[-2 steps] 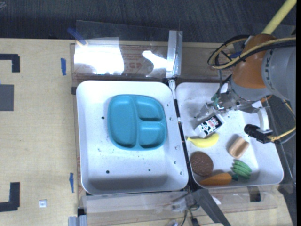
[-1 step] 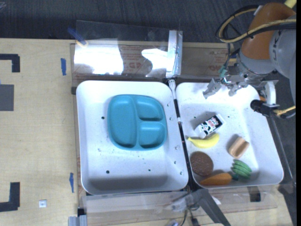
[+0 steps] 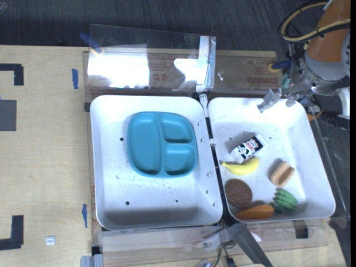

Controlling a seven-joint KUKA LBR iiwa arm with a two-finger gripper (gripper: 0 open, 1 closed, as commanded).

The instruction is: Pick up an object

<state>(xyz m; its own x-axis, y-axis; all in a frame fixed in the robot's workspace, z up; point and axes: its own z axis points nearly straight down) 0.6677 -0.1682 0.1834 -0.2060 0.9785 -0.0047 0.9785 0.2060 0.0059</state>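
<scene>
White plastic bins sit side by side under me on the wooden bench (image 3: pixel 44 166). My gripper (image 3: pixel 276 100) hangs over the far edge of the right bin (image 3: pixel 317 149), near its upper corner, with my grey wrist and the orange band (image 3: pixel 334 21) behind it toward the right. My two fingers stand apart, with nothing between them; they are well clear of everything lying in the bin.

Below me, toward the middle of the right bin, a small black-and-white carton (image 3: pixel 247 148) lies tilted. A yellow banana (image 3: pixel 242 167) lies just beside it, on the near side, and I cannot tell whether the two touch. A brown round cookie (image 3: pixel 238 193) rests nearer the front, close to the wall between the bins. An orange carrot (image 3: pixel 257 211) lies along the front wall, and a green ribbed vegetable (image 3: pixel 286 199) sits at its right end. A tan bread roll (image 3: pixel 281 173) lies apart from these, toward the right side.

Over in the left bin (image 3: pixel 105 193), a blue divided tray (image 3: pixel 162 143) lies flat in the middle. A clear sheet (image 3: pixel 144 60) stands behind that bin.
</scene>
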